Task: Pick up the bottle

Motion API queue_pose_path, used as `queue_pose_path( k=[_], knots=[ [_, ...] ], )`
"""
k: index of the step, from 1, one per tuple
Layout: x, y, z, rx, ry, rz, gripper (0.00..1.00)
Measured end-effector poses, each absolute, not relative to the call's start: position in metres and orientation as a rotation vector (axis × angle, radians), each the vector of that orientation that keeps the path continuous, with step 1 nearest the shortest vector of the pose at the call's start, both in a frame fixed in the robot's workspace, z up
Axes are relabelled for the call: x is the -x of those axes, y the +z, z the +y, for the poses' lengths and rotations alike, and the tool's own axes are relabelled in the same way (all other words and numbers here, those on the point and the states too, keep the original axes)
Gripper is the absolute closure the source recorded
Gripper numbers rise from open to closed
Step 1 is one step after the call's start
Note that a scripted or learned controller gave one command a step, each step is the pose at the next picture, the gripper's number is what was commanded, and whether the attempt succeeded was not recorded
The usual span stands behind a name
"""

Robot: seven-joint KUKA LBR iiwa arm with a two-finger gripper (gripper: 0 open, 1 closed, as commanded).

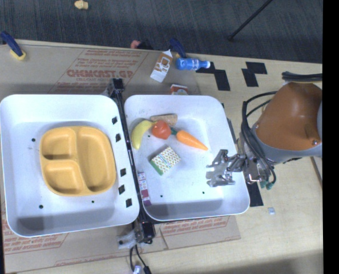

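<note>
A: Where's the small blue plastic bottle (188,64)?
B: On the bench beyond the right white bin (229,204), lying sideways, up-left of the metal two-finger gripper (220,169), which looks slightly parted, holding nothing

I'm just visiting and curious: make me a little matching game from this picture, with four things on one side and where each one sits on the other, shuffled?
Things:
1. yellow divided plate
2. carrot
3. blue bottle
4. gripper

Places:
A. on the bench behind the bins, outside both
B. in the left bin
C. over the right side of the right bin
D. in the right bin, beside the tomato

Pairs: 1-B, 2-D, 3-A, 4-C
</note>
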State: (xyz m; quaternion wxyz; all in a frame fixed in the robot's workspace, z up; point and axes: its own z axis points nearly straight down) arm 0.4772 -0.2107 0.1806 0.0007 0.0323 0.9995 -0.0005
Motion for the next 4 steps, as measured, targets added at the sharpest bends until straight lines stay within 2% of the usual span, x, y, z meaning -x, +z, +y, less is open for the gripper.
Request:
queue_pose_path(
  k=[1,2,3,4],
  knots=[
    [-0.477,0.200,-0.211,-0.003,-0.002,3.140,1.00],
    [-0.476,0.182,-0.208,-0.376,0.001,3.122,1.00],
    [-0.477,0.180,-0.211,0.166,0.000,3.137,1.00],
    [-0.484,0.204,-0.211,1.019,-0.001,2.971,1.00]
  ],
)
